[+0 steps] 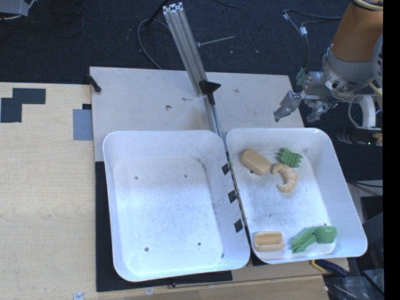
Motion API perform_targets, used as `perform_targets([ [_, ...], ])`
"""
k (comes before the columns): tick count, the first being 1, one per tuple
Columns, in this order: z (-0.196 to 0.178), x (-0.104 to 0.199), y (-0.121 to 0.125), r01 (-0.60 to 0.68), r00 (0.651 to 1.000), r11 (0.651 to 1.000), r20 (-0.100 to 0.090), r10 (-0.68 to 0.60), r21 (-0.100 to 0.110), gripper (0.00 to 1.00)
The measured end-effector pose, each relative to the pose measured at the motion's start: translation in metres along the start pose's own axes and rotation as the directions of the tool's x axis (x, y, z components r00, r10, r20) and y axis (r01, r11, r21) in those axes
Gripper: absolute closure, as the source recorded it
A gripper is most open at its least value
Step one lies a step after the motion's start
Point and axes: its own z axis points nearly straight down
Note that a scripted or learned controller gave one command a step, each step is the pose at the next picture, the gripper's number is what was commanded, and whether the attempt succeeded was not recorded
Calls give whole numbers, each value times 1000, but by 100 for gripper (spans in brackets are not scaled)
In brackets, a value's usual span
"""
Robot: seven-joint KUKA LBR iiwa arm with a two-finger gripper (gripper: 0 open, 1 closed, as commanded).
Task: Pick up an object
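Note:
The right bin (340, 167) holds several small items. A tan bread-like piece (255, 162) lies near its upper left, with a pale curled croissant shape (287, 179) and a small green leafy piece (290, 157) just beside it. Along the bin's front edge lie a tan block (269, 240) and a green vegetable (314, 236). My gripper (299, 105) hangs above the bench just behind the right bin's far rim, with nothing between its fingers. Its fingers look spread apart.
The left bin (125, 167) sits beside the right one, with black clips along the shared rim. A slanted aluminium rail (190, 55) rises behind the bins. Cables lie on the dark floor beyond the bench.

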Motion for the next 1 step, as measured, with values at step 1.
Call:
perform_targets([
  [1,118,-4,-25,-1,1000,1000,-1,1,9,0],
])
